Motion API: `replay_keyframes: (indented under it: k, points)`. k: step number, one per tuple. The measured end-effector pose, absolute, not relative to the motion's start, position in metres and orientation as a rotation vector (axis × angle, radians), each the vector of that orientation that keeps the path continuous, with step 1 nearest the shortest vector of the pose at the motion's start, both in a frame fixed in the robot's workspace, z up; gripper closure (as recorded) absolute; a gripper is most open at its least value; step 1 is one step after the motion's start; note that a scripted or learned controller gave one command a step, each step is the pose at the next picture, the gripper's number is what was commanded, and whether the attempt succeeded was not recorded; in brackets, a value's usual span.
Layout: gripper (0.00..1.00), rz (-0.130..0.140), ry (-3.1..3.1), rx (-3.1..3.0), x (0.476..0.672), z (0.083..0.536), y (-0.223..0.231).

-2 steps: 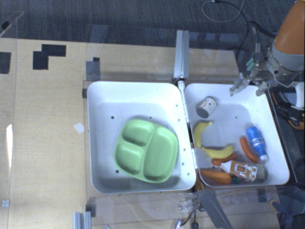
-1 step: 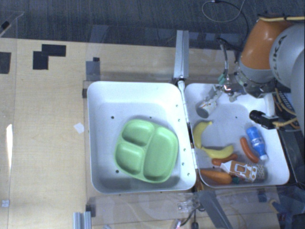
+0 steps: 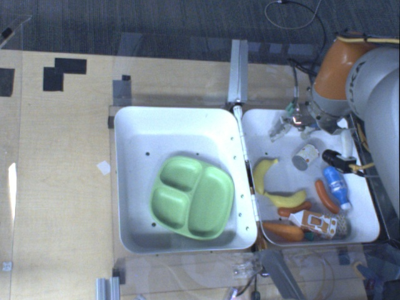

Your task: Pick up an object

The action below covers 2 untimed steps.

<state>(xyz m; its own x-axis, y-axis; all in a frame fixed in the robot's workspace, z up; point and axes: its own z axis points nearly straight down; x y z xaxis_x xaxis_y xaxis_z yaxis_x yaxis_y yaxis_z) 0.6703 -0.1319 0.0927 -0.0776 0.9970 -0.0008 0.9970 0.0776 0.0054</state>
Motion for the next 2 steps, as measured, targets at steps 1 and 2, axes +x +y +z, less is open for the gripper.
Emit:
replay_keyframes:
  k: [1,2]
  points:
    - [0.00,0.006,2.367,2.055,0.640,0.088,-0.173]
    - [0.00,0.007,2.282,2.153,0.602,0.112,-0.118]
